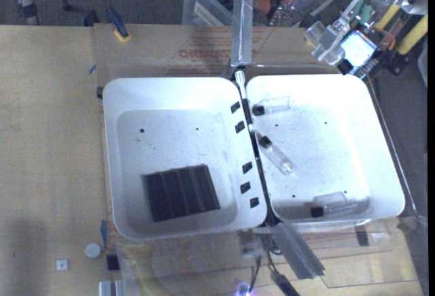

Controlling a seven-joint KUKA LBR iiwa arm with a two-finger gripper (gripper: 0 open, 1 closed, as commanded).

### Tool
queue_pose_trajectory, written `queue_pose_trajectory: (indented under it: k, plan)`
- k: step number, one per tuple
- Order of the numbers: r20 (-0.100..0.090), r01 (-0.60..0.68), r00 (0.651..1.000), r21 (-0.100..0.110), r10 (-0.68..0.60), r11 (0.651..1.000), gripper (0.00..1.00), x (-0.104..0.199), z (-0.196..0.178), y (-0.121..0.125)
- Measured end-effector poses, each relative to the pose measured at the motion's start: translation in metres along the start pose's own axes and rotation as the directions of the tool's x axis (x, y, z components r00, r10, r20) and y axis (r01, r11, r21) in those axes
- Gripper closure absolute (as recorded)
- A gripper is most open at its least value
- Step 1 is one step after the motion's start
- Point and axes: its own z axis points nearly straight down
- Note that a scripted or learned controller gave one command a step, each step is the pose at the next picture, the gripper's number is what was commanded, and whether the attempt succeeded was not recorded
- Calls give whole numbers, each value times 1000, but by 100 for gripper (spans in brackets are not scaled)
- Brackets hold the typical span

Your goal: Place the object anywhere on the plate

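Hanging gripper [327, 46]: above the bench [47, 118], just past the far right corner of the right bin [389, 165]; whether it is open or closed cannot be told.
Right bin: three clear, black-capped vials, well apart. The far vial [272, 107] is near the far left corner, the middle vial [275, 154] lies slanted beside the divider, and the near vial [335, 205] lies along the near wall.
Left bin [109, 152]: a black ribbed plate [182, 192] lies flat in the near half, its top bare.
Writing: reddish print [211, 50] on the sheet behind the bins, too faint to read.
Room: bare white floor beyond the plate, and open floor in the right bin's right half.

Cool bluish light; soft, slightly blurred
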Motion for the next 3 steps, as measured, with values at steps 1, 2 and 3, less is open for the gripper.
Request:
queue_pose_trajectory:
  k: [1, 2, 3]
  plan:
    - [2, 201, 980, 0, -201, 980, 100, -63, 0, -56]
    - [3, 354, 935, 1, -354, 935, 100, -130, 0, -104]
    - [3, 458, 889, 2, -458, 889, 100, -180, 0, -98]
